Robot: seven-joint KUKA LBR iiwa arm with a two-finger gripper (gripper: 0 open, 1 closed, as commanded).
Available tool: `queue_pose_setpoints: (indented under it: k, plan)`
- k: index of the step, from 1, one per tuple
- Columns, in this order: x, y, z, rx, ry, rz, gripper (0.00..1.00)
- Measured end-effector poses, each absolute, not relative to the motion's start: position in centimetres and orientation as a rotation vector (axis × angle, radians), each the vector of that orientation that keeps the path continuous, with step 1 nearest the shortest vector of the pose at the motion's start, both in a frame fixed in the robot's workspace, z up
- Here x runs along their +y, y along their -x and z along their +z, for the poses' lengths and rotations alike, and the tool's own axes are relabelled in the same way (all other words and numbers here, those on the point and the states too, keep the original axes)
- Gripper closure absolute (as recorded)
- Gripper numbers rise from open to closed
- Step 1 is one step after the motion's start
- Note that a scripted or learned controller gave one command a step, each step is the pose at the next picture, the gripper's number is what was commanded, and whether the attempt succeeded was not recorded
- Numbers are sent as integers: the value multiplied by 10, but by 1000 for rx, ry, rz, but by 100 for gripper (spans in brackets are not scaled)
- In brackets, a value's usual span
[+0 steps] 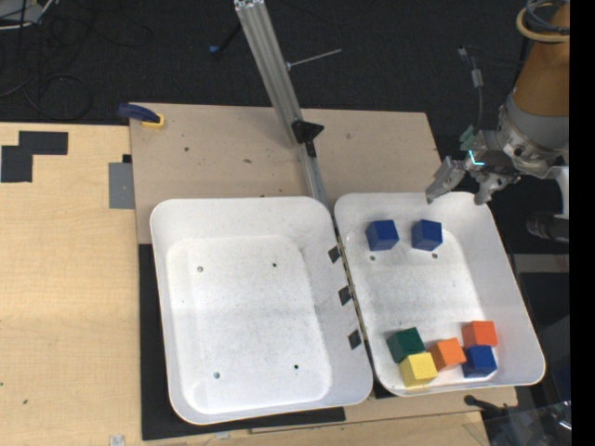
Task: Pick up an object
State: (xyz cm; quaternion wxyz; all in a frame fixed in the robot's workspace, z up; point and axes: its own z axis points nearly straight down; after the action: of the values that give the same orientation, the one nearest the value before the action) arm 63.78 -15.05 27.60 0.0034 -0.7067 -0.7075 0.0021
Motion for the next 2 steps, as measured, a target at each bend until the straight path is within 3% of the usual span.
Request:
queue_pose_setpoints:
  k: [1,2]
  plan:
    - [-150,-639,279,-2224,2216,3,0]
    - [-155,-634,232,-2218,2217,8,0]
